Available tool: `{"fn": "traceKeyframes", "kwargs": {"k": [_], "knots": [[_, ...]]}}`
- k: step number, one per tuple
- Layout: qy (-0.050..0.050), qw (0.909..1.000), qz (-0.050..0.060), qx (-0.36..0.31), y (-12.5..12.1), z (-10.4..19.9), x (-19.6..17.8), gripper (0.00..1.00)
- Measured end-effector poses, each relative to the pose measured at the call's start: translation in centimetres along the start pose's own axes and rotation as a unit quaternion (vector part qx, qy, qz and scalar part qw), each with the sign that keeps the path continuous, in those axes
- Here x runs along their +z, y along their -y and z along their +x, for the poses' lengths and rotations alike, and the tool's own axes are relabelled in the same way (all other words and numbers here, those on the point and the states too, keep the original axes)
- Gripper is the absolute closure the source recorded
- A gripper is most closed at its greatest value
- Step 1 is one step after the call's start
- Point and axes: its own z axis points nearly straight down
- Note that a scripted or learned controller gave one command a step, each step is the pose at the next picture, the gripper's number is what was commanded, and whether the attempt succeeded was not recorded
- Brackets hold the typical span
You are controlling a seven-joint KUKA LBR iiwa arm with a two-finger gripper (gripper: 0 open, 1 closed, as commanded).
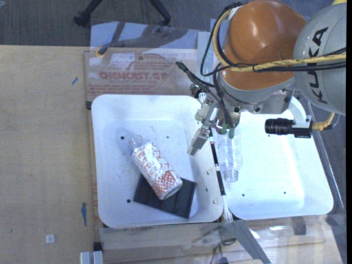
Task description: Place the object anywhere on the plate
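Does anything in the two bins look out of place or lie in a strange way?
Yes. The red-patterned can lies tipped on its side, resting partly on the black plate in the left bin. A clear plastic bottle hangs at the gripper, over the bins' shared edge.

Plate (177,198): dark, flat, roughly square slab; lies at the front of the left bin, turned askew to the bin's edges; partly covered. Object candidate 1: red-and-white patterned bottle (155,170), on its side, base end resting on the plate, clear neck pointing up-left. Candidate 2: clear plastic bottle (231,155), upright-hanging at the right bin's left edge, directly below the gripper; grip not discernible.
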Motion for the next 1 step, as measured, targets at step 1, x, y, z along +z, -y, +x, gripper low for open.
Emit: {"fn": "traceKeyframes", "kwargs": {"k": [1], "knots": [[-0.002,0.9981,0.001,-0.062,-0.23,1.46,11.58,0.00]]}}
